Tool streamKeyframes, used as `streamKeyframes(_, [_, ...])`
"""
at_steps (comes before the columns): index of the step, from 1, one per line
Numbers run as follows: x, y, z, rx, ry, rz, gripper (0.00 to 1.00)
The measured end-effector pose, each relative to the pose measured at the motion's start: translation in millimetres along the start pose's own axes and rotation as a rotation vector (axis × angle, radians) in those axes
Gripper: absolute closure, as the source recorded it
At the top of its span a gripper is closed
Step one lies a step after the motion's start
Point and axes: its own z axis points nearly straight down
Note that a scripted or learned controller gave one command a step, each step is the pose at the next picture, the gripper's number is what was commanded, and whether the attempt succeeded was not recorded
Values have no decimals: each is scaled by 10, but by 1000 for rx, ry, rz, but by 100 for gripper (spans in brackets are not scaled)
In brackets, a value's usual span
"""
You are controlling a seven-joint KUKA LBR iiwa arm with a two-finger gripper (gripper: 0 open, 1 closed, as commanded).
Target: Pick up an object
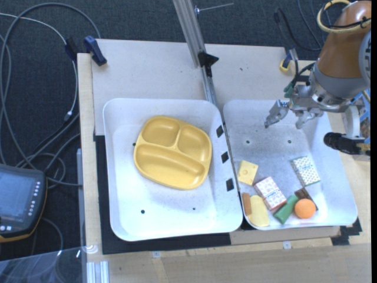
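My gripper (287, 117) hangs over the far part of the right bin (259, 122), its two fingers spread apart with nothing between them. The objects lie well in front of it, along the bin's near side: a yellow cheese wedge (247, 173), a red-and-white box (270, 192), a patterned white packet (306, 170), an orange ball (304, 209), a green block (286, 210), a brown piece (303, 194) and a pale yellow piece (258, 211).
The left bin (118, 158) holds a yellow divided plate (173, 152). A metal post (189, 16) rises behind the bins' shared edge. Blue clamps (94, 49) sit at the bench's back corners. A pendant (17, 200) and cables lie off to the left.
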Motion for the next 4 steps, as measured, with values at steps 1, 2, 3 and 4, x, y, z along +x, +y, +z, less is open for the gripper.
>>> streamKeyframes(1, [-1, 0, 0, 0, 0, 0, 0])
streamKeyframes(2, [-2, -26, 635, 7, 0, 1, 0])
streamKeyframes(3, [6, -37, 1166, 6, 0, 1, 0])
streamKeyframes(4, [5, -14, 1016, -2, 0, 1, 100])
